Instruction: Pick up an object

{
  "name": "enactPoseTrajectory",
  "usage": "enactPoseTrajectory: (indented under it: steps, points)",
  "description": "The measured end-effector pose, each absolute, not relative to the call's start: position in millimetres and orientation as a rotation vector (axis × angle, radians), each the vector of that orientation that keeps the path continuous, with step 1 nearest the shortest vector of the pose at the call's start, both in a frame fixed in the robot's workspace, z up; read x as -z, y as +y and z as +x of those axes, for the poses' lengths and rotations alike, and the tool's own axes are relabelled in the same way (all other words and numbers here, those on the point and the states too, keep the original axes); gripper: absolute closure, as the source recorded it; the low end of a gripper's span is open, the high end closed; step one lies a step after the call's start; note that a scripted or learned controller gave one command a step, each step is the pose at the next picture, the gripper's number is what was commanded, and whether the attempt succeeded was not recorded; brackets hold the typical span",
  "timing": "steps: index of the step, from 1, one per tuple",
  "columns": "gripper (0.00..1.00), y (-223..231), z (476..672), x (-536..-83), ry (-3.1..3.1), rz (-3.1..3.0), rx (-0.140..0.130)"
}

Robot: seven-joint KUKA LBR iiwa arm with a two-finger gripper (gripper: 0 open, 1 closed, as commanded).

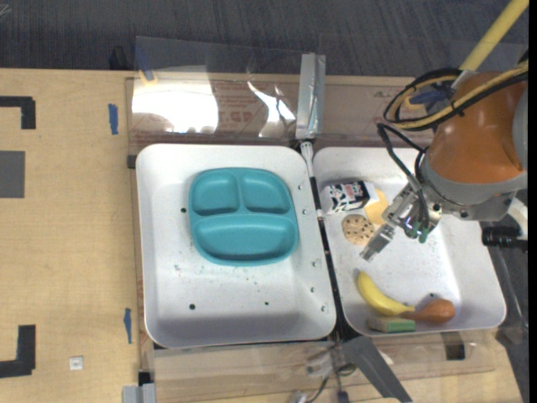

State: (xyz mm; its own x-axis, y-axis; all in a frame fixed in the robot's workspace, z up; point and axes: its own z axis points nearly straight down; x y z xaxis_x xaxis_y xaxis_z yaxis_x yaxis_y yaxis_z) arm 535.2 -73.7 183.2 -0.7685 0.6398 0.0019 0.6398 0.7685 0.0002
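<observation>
Tool (pixel 394 229) sits low in the right bin (pixel 470 250), hanging off the grey arm with the orange band (pixel 478 133) that comes in from the right. Fingers look spread, one angled down-left toward the cookie, the other nearer the wrist; nothing between them, so open and not gripping anything.

Objects in the right bin:
- Cookie (pixel 358 227), round, tan with dark chips, just left of the tool tip. Close to it; contact can't be told.
- Small black-and-white carton (pixel 346 195) lying near the bin's upper-left corner, just above the cookie.
- Yellow flat piece (pixel 377 206) between carton and tool, partly hidden by the tool.
- Banana (pixel 379 296) along the near edge of the bin, curved, well below the tool.
- Orange-brown rounded item (pixel 435 311) touching the banana's right end.
- Green strip (pixel 392 326) under the banana, against the near wall.

Left bin (pixel 159 225) holds a teal divided plate (pixel 243 215), three compartments, roughly centred, lying flat. Dark specks scattered on the bin floor.

Both bins sit side by side on the tan table (pixel 59 250). Clear plastic sheet (pixel 218 99) with a grey strip stands behind the left bin. Yellow rod (pixel 495 28) and black-and-yellow cables (pixel 419 99) run along the arm at upper right.
</observation>
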Motion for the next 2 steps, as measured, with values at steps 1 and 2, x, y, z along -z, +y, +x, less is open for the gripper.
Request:
enactPoseTrajectory:
  steps: [1, 2]
  points:
    - [0.0, -93.0, 512.9, -86.5, -2.843, -1.343, 0.006]
    - [1.0, -93.8, 516.1, -95.4, -2.849, -1.349, 0.01]
